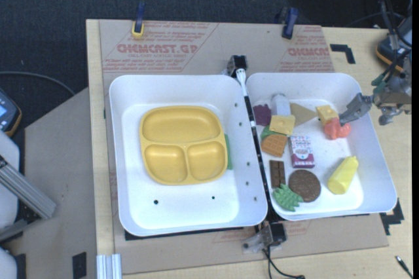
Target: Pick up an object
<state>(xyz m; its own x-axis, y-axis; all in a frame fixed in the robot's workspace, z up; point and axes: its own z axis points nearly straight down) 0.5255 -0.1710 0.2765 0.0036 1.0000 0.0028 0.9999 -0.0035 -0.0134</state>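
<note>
**Gripper at the right bin's far edge, toys crowded below**

The left bin (131, 205) holds a glossy yellow three-compartment tray (183, 143), with bare white floor around it. The right bin (373, 160) is packed: a yellow bottle-like toy (343, 175) slanting up-right, a round brown patty (305, 185), a red-and-white carton (302, 151), and an orange-pink lump (336, 129). The gripper (353, 109) hangs just above that lump; whether it grips anything cannot be told.

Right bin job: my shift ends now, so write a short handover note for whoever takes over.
Gripper: over the right white bin, beside the orange-red toy piece; I cannot tell whether it is open.
Things: toy foods lie in that bin, among them a yellow banana-shaped piece and a round brown patty. A yellow divided plate sits in the left white bin.
Done: nothing visibly lifted.
Left: grasp and lift one object.
</note>
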